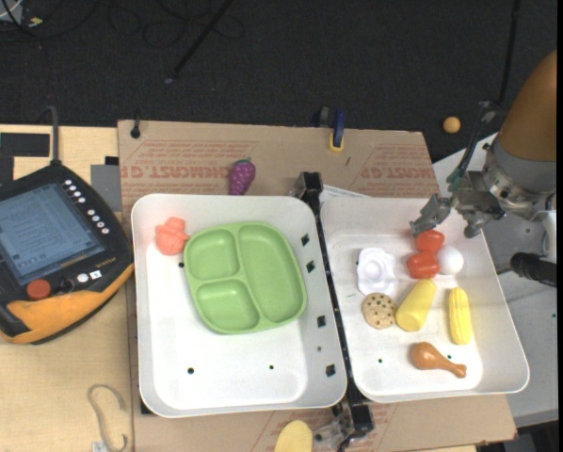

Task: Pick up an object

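Your arm is at the approach step, with nothing picked up yet.

Far left of the gripper you see the green plate and a pink toy in the left bin. Just below the gripper, in the right bin, lies the red pepper, the nearest thing to take, beside a white ball; the corn lies further below. The fingers stand apart with nothing between them. The arm leans in from the right, wrist tilted down-left. Next, I judge, you lower over the pepper and close.
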You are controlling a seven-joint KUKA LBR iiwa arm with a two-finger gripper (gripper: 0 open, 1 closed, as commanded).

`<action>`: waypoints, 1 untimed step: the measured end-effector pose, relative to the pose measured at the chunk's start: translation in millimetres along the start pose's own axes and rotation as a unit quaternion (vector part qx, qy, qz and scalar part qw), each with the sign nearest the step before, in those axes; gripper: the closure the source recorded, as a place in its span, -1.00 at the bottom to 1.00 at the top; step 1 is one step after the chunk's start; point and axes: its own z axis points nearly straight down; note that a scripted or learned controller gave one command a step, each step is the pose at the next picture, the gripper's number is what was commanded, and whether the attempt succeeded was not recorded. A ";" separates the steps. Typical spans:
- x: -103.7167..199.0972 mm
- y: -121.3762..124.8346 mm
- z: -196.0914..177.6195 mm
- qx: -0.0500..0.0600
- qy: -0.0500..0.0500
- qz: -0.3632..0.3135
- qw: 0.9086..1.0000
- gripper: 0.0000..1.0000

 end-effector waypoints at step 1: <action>-1.4 0.2 63.6 0.002 0.000 -0.001 1.000 -1.00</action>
